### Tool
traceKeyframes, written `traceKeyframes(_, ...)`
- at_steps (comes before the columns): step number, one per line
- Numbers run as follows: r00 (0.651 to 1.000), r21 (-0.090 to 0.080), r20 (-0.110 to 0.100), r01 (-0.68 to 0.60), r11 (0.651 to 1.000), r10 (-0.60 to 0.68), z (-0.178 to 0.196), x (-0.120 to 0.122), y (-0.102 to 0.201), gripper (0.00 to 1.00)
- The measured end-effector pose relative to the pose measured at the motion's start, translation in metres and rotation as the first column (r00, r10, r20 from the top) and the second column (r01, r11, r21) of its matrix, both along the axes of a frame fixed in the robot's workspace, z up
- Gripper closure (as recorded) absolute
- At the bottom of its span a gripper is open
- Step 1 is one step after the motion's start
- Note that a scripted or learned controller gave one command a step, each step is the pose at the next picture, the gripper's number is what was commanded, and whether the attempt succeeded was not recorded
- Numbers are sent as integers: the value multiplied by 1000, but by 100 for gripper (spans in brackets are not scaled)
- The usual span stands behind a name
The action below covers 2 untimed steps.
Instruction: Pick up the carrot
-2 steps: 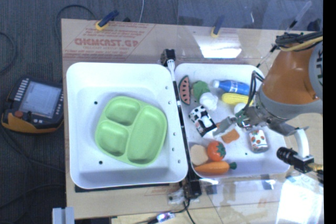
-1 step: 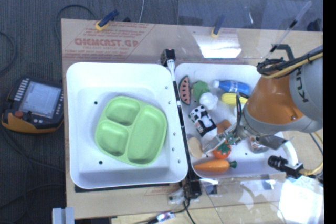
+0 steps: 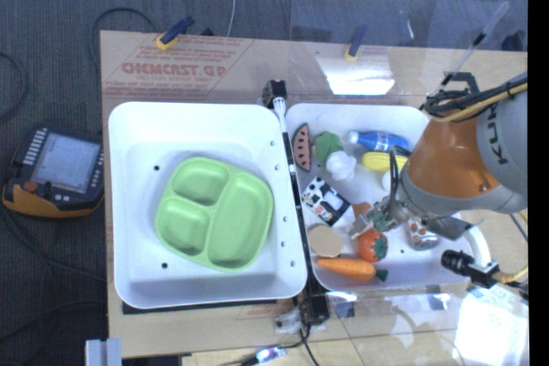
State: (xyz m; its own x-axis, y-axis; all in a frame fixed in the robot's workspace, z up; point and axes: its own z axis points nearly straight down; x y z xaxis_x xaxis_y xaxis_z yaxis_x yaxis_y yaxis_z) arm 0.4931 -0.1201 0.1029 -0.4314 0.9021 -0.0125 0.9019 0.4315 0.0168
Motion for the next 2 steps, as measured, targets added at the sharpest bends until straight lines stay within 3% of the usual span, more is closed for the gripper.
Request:
traceKeyframes(1,1000,1,-2,0,1000,0,-1,-1,0,0)
traceKeyframes(2,999,3,-17,41,999,-41,83,-8,29,0)
